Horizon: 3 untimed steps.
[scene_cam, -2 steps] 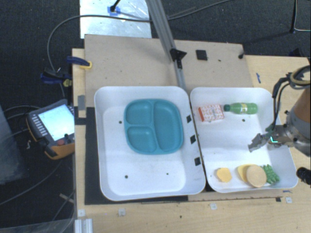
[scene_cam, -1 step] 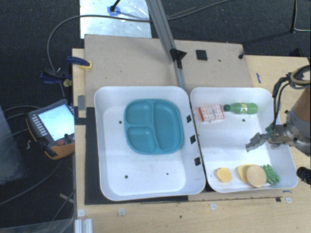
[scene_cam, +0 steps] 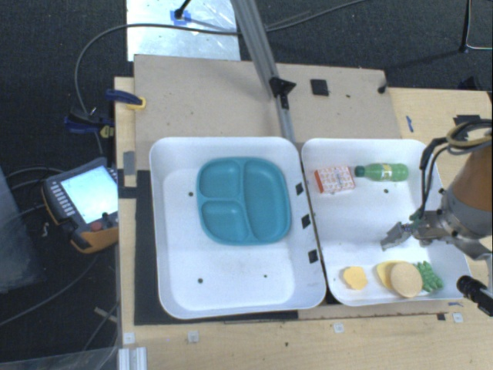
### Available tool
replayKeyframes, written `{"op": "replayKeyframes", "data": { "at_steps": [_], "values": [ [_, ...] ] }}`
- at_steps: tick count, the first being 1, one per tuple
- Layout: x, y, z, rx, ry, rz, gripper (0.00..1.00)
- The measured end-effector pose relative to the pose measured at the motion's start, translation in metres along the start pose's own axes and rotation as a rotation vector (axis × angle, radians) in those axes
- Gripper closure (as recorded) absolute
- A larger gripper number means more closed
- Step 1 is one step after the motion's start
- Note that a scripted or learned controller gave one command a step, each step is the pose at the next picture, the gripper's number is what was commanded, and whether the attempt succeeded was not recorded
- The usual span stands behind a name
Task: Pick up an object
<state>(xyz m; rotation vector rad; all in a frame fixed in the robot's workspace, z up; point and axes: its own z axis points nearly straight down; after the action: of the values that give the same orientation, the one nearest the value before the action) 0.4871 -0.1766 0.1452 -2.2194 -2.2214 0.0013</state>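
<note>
**Worktop: pick not started**

Worktop (scene_cam: 231, 91) carries two bins. Right bin (scene_cam: 362, 230) holds round yellow food pieces (scene_cam: 397, 277), green bottle (scene_cam: 383, 173), small carton (scene_cam: 333, 179). Gripper (scene_cam: 397, 236) sits just above the yellow pieces, fingers spread, holding nothing.

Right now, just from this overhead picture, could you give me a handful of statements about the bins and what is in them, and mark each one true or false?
1. The teal divided plate lies in the left bin. True.
2. The green bottle stands upright. False: it lies on its side, near the far wall of the right bin.
3. The small red and white box lies beside the bottle's cap end. True.
4. The gripper hangs over the left bin. False: it is over the right bin.
5. The small yellow round piece sits on the plate. False: it lies on the right bin's floor, near the tan round piece.
</note>
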Motion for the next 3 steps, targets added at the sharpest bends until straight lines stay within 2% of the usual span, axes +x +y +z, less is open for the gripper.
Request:
{"op": "replayKeyframes", "data": {
  "at_steps": [1, 2, 3],
  "values": [
    [-0.010, 0.000, 0.053, 0.001, 0.000, 0.001, 0.00],
    [-0.011, 0.002, 0.058, -0.005, 0.000, 0.000, 0.00],
    [-0.011, 0.005, 0.046, -0.013, -0.002, 0.000, 1.00]
  ]
}}
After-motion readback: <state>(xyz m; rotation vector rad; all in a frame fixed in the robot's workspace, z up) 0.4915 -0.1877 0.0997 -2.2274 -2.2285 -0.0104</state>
